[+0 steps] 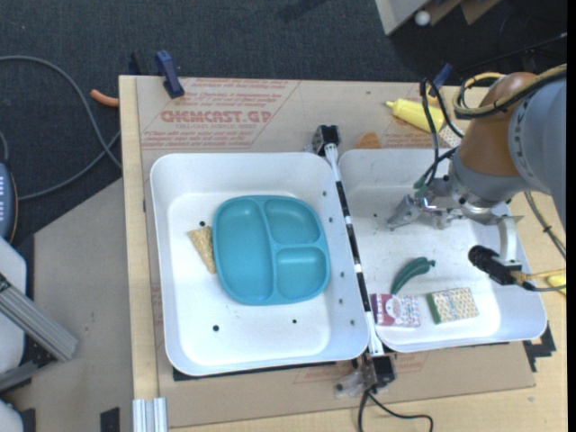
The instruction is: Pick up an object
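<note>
The gripper [416, 209] is seen low over the floor of the right bin [378, 174], in the bin's far half, left of the grey wrist. Whether it is spread or pressed together cannot be told: the metal parts are blurred into the white floor. Nothing is seen held by it.

The nearest loose thing is judged to be the green item [411, 272], dark, slim and curved. It lies on the bin floor towards the view's lower edge from the gripper, near but apart from it, with bare floor between. Its long axis is set at a slant, from lower left to upper right in the view. A grasp across the short side is judged to be needed, so a turn of the wrist is likely called for before the descent.

Further out, towards the near rim, a red packet [396, 310] and a checked packet [453, 304] are laid flat, side by side and just apart. The red packet is close below the green item's lower end. Both are thin and flat, so they are judged harder to lift.

In the left bin [180, 196], well apart from the gripper, a teal divided plate [270, 248] is seen, with a tan cracker [202, 244] tucked at its left edge.

The task is judged not yet done.
</note>
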Tool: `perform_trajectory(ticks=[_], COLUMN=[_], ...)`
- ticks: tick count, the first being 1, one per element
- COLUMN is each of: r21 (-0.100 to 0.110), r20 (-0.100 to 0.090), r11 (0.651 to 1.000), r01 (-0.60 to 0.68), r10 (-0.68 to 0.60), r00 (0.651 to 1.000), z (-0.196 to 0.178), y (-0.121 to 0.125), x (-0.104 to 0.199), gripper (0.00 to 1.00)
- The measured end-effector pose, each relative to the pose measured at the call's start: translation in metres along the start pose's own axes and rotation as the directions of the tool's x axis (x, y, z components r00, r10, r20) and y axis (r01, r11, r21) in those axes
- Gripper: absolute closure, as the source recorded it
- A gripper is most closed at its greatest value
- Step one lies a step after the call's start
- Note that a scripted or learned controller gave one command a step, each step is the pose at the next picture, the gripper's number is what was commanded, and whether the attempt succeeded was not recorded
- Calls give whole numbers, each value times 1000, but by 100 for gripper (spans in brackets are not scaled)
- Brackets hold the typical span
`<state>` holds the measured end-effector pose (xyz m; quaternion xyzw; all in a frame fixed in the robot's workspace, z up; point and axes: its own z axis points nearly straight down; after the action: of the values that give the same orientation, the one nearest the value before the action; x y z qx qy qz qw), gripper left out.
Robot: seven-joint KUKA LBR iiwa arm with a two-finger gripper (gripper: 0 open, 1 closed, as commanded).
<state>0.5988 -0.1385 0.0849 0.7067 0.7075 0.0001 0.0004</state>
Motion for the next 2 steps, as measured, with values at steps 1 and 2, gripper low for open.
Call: perform_trajectory(ticks=[1, 2], r21=[3, 1], r20=[-2, -1], r11=[1000, 1000], r01=[-2, -2], r10=[2, 2], r00=[1000, 1000], z=[1, -9], y=[-73, -72], x=[17, 17], gripper=[0, 100])
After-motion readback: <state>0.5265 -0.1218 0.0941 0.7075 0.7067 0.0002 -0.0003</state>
